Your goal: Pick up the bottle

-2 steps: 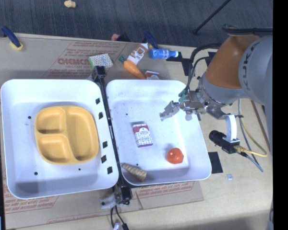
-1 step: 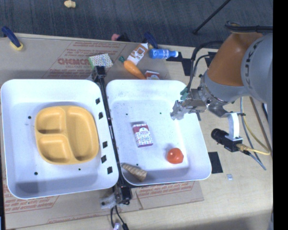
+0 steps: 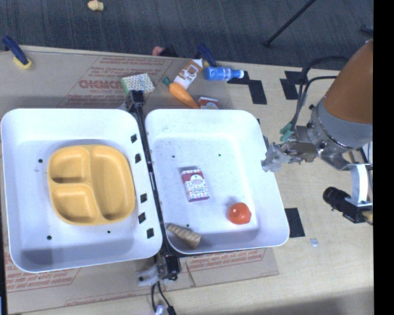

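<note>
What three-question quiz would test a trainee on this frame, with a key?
1. True or false: the yellow divided tray lies in the left bin.
2. Which lies nearest the gripper? A) red ball B) small red carton C) cone
3. Where is the blue-capped bottle: in a bin or on the bench behind the bins?

Key: 1 true; 2 A; 3 on the bench, behind the right bin.
</note>
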